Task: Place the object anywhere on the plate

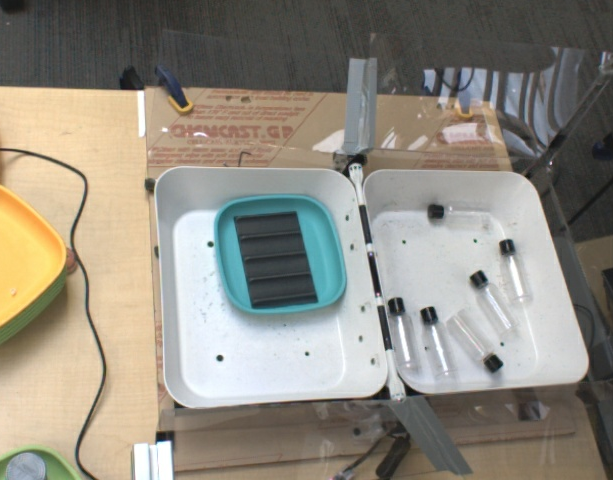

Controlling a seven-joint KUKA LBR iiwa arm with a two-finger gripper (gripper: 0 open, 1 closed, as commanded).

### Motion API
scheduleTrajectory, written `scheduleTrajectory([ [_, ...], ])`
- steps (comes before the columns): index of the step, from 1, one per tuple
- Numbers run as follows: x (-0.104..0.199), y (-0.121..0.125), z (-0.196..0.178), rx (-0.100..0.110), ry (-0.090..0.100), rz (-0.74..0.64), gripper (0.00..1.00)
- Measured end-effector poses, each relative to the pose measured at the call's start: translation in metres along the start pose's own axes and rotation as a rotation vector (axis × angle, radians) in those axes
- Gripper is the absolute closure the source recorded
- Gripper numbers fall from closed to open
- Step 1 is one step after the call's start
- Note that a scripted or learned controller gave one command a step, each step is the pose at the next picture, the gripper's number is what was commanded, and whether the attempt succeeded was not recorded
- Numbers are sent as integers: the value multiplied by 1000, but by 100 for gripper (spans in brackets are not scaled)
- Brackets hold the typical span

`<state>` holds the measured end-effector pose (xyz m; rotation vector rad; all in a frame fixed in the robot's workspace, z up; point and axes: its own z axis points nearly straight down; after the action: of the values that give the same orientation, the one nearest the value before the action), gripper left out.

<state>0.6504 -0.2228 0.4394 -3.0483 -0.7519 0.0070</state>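
Note:
A teal square plate [331, 258] lies in the left bin [256, 373], toward its upper middle. A dark ribbed rectangular block [275, 259] rests on the plate, covering its centre. In the right bin [546, 368] lie several clear plastic tubes with black caps: one near the top [456, 211], one at the right side [513, 270], two crossing in the middle right [486, 308], and two upright ones near the bin's left front [416, 340].
A yellow and green dish stack [16, 268] sits at the far left on the wooden bench, with a black cable [86, 268] running past it. Brown cardboard [246, 128] lies behind the bins. A metal post [360, 108] stands at the back between them.

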Motion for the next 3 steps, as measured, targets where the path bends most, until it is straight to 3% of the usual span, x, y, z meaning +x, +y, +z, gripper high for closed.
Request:
scheduleTrajectory([
  [2,-5,-2,0,1,1,281,0],
  [3,1,0,0,1,2,279,0],
])
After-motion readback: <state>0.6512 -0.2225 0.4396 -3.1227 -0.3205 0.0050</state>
